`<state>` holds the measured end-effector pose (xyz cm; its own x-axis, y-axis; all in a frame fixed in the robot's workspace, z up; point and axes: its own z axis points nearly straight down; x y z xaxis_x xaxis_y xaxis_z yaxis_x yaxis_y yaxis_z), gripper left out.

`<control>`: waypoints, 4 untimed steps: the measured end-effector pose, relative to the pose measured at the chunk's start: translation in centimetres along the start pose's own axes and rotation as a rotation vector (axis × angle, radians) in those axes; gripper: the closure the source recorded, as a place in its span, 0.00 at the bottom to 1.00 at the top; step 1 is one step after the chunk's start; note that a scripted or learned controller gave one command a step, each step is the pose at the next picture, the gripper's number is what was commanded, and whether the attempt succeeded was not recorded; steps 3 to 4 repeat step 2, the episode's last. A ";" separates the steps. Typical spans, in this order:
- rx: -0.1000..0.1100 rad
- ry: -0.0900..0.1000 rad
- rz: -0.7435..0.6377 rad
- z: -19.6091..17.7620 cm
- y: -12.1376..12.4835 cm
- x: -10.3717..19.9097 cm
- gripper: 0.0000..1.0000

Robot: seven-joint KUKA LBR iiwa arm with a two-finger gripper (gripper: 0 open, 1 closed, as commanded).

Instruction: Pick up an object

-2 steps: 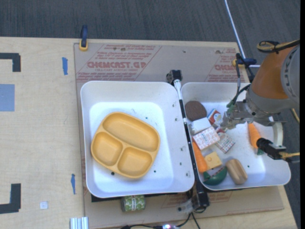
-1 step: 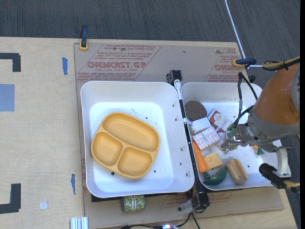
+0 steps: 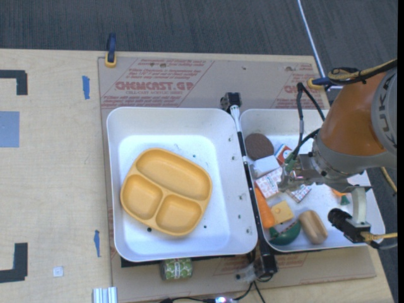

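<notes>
Reaching in from the right, one grey arm (image 3: pixel 356 131) with an orange band hung over the right bin (image 3: pixel 372 213), its hand (image 3: pixel 295 178) low among the clutter there (whether it was spread or pressed together could not be told, as its tips were lost against the objects). Two shallow white bins sat side by side on the bench (image 3: pixel 50 188). The left bin (image 3: pixel 120 131) held a single yellow divided plate (image 3: pixel 165 191) with three compartments, lying flat near the middle. The right bin carried the pile of pickable things: one round brown disc (image 3: pixel 259 146) toward the far left corner, one tan bread-like roll (image 3: pixel 312 226) near the front, one yellow block (image 3: pixel 281 212) just beside an orange piece (image 3: pixel 266 212), one green round item (image 3: pixel 284 234) at the front edge, and a few small white packets with red print (image 3: pixel 268 183) too small to read, close to the hand. Under both bins lay one brown sheet (image 3: pixel 164 81) printed in red with "CHEMCAST GP", the smaller lines unreadable. One small green can (image 3: pixel 177 269) lay on its side in front of the left bin. Three blue tape marks (image 3: pixel 86 87) and one orange-and-blue clamp (image 3: pixel 111 49) showed on the bench's left part.
</notes>
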<state>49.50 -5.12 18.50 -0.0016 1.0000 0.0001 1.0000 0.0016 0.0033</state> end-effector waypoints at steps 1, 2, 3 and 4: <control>0.003 0.000 0.001 0.0 -1.5 -3.0 1.00; 0.003 0.001 0.001 0.0 -1.5 -2.9 0.00; 0.003 0.001 0.001 0.0 -1.5 -2.9 0.00; 0.003 0.001 0.001 0.0 -1.5 -2.9 0.00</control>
